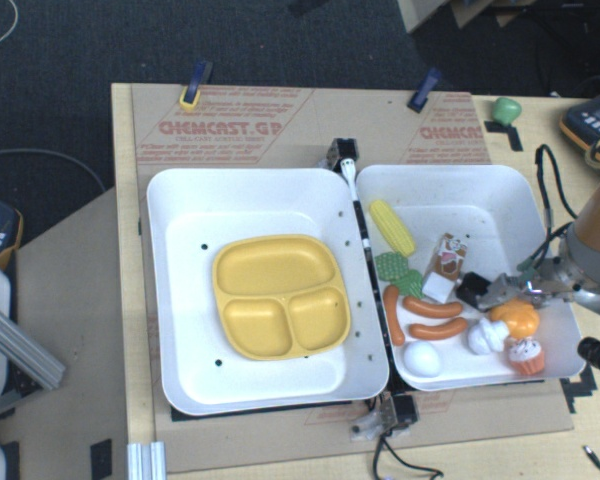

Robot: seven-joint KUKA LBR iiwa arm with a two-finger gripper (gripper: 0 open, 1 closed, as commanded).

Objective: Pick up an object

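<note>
pick step: gripper low in right bin, no object held

the gripper [495, 290] sits low in the right bin [500, 183], reaching in from the right edge. its dark tip lies just left of the orange fruit [518, 318] and just right of the white block [438, 287]. whether the fingers are open or closed cannot be told; nothing is seen between them

candidate objects, all in the right bin:
- corn [391, 226], far left, well apart from the rest
- green piece [396, 272], near the left wall
- two sausages [435, 318], lying across the centre
- egg [421, 359], near edge
- cupcake [527, 354], near right corner

the left bin [180, 298] bears only a yellow tray [278, 296]

procedure, as judged: choose the object nearest the tip, probably the orange fruit. centre the fingers over it, descend straight, then close. the near cluster is crowded, so a skewed approach may push neighbours aside. lift only after the grip shows firm
</note>
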